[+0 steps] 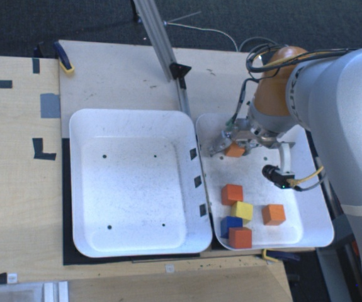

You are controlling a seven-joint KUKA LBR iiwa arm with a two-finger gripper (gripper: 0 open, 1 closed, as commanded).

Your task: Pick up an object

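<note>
Orange block (235,150) sits clamped between the claw (233,145) fingers over the right bin (316,228).

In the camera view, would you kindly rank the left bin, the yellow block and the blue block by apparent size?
1. left bin
2. yellow block and blue block: they look alike, and the blue one is partly covered, so no ranking.

To my side a yellow-handled clamp (63,58) grips the bench (17,168) corner, metal pole (158,33) slanting nearby, white cable (212,33) behind.
</note>
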